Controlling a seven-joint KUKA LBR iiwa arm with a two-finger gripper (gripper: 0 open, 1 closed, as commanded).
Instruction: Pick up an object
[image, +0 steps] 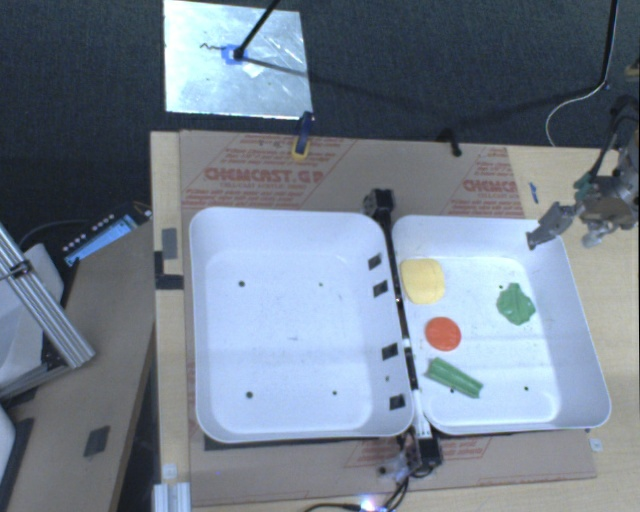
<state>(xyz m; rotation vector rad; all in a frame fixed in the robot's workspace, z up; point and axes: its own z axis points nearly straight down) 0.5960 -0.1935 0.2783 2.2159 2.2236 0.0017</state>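
Overhead, cardboard sheet (250, 165) under both bins, printed in red "CHEMCAST GP", once at upper left and again, partly readable, at upper right.

White bins: two. Left bin (290, 325); right bin (570, 320).

Objects in right bin: four.
- Yellow piece (423, 280), one, near the divider.
- Orange-red disc (443, 334), one, just below the yellow piece.
- Long green piece (455, 378), one, lying at a slant below the disc.
- Crumpled green piece (516, 303), one, toward the right side.

Gripper (560, 225), one, above the right bin's upper right corner, apart from all four objects; finger spread cannot be told.
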